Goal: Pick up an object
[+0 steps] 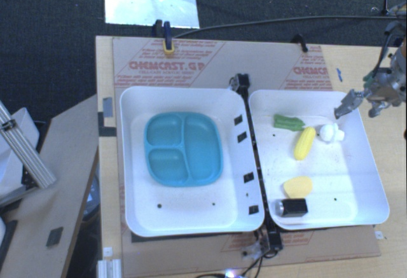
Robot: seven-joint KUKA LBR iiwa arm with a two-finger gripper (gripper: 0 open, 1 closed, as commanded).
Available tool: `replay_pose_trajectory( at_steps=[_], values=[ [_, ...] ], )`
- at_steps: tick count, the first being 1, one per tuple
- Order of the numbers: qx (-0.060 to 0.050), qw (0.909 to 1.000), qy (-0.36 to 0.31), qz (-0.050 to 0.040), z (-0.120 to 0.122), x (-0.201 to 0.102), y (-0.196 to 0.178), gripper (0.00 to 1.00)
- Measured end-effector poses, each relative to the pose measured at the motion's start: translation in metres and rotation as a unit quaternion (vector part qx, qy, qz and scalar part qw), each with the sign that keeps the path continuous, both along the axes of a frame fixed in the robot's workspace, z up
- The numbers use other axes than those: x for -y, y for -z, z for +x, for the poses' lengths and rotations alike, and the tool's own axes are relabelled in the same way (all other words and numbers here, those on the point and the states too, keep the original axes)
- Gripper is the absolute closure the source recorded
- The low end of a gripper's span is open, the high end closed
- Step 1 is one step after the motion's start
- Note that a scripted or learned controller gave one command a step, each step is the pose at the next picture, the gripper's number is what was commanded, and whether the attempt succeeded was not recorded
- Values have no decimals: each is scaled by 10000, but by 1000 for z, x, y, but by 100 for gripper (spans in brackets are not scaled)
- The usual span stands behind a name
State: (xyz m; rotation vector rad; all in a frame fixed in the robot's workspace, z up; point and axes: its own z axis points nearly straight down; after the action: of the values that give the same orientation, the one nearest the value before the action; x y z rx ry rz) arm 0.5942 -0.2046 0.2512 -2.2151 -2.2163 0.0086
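The white object (330, 133) lies in the far right part of the right bin (365, 162), just right of the yellow corn (304, 143); the gripper (359, 105) hangs just beyond it, further right, its fingers spread with nothing between them

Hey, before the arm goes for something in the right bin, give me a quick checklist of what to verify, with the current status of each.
1. Targets present in the right bin: ok; green piece, yellow corn-like piece, white piece, yellow wedge, black block.
2. Hand carrying nothing: ok, nothing between its fingers.
3. Hand over the right bin's far right corner: ok.
4. White piece nearest the hand and apart from the corn-like piece: ok.
5. Wedge and block apart: cannot tell.
6. Blue tray out of the path: ok, left bin.
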Motion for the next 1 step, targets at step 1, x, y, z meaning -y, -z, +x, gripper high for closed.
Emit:
replay_pose_trajectory(
  at_steps=[1],
  values=[
    [59, 10000, -18, -14, 2, -1, -7, 0]
  ],
)
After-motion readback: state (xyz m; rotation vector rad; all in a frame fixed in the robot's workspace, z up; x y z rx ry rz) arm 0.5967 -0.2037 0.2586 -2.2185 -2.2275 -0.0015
